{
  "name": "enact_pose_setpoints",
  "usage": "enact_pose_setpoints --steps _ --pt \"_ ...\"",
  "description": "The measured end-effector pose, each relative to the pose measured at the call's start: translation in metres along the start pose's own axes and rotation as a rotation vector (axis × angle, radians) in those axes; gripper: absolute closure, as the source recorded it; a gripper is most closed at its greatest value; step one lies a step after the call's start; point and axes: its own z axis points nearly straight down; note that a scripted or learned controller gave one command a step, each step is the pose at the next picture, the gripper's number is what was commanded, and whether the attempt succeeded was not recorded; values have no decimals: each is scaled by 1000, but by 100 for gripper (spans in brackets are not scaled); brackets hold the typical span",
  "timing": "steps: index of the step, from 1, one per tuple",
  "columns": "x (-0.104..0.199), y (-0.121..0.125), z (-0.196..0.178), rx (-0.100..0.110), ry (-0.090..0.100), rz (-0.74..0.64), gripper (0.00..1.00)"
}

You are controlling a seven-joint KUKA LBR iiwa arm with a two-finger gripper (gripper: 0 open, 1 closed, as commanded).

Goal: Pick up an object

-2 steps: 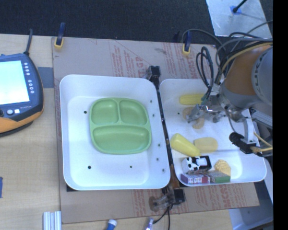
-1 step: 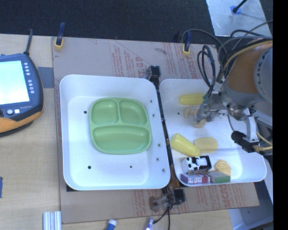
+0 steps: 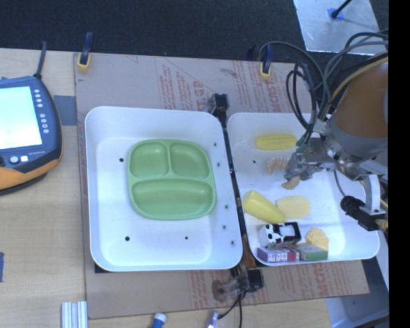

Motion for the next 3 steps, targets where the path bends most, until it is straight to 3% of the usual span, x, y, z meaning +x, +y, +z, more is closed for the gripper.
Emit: enact_pose_setpoints --steps 1,2,3 --pt "-6 79 -18 -1 -1 1 100" --pt "-29 32 -73 -1 -2 2 100" --pt "8 72 -80 0 0 0 100"
